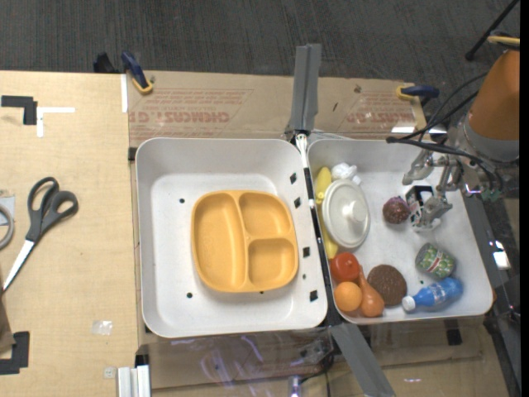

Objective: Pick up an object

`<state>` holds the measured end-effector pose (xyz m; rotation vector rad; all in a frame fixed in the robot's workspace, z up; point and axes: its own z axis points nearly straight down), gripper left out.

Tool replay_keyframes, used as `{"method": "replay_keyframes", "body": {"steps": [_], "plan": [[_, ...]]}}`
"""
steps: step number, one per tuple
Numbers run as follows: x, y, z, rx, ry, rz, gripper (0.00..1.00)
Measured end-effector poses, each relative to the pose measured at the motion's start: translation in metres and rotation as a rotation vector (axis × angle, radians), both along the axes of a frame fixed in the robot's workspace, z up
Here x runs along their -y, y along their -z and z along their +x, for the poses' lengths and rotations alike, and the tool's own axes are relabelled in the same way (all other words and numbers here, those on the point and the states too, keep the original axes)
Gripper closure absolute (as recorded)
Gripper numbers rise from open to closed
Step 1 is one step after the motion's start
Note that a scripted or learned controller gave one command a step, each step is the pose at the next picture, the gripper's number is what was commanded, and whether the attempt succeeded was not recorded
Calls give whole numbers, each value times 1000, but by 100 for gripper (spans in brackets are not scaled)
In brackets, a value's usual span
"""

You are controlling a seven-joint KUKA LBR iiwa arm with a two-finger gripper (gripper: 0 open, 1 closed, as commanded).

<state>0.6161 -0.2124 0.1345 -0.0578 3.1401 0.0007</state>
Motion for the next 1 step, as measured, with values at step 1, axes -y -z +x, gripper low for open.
{"method": "replay_keyframes", "body": {"steps": [1], "plan": [[-47, 45, 23, -1, 66, 2, 0]]}}
